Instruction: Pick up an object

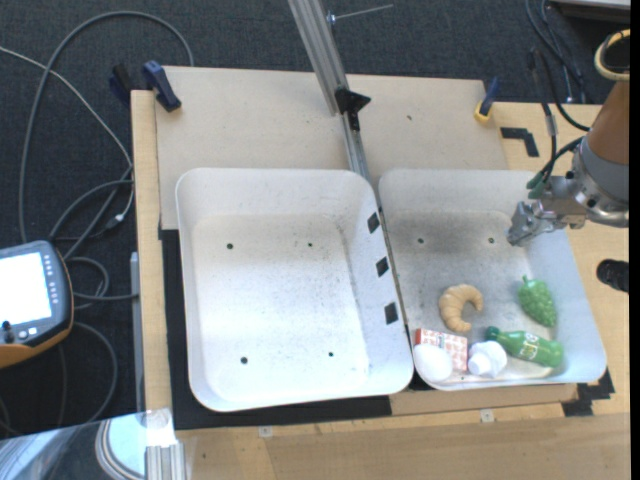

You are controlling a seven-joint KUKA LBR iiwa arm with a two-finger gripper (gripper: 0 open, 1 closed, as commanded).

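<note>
Grey two-finger gripper [522, 226] is being held above the right white plastic bin's [440, 193] far right edge; its grasp cannot be told.

Two bins: left bin [270, 288] white, speckled with fine dark grit, a few black dots on its floor; right bin [440, 228] white, smudged grey toward the middle. Worktop [250, 118] pale tan board, with a black mat [280, 408] showing under the bins' near edge. Blue clamp [160, 83] at the far left corner, yellow-and-blue clamp [487, 103] at far right. Croissant [461, 306] golden tan. Grape bunch [537, 301] green. Bottle [520, 348] green with white cap (label pale). Small carton [442, 346] red and white. End effector [525, 223] grey metal. Floor [70, 8] dark charcoal carpet.
</note>
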